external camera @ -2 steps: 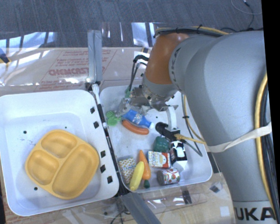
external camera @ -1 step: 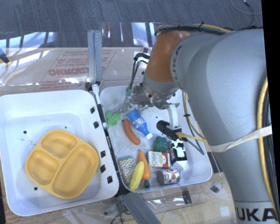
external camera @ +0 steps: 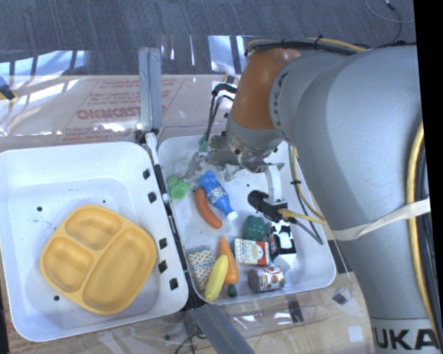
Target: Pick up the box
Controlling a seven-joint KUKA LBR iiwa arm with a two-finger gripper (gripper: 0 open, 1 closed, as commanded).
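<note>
box (external camera: 252,251) lies in right bin (external camera: 316,268); gripper (external camera: 205,160) perhaps above bottle (external camera: 216,195).

Yellow tray (external camera: 97,258), white bins (external camera: 13,175), blue bottle (external camera: 216,195), orange carrot (external camera: 207,208), yellow banana (external camera: 216,278)

yellow tray (external camera: 98,260): matt plastic | bins (external camera: 21,174): smooth white plastic | box (external camera: 251,251): printed card
</note>
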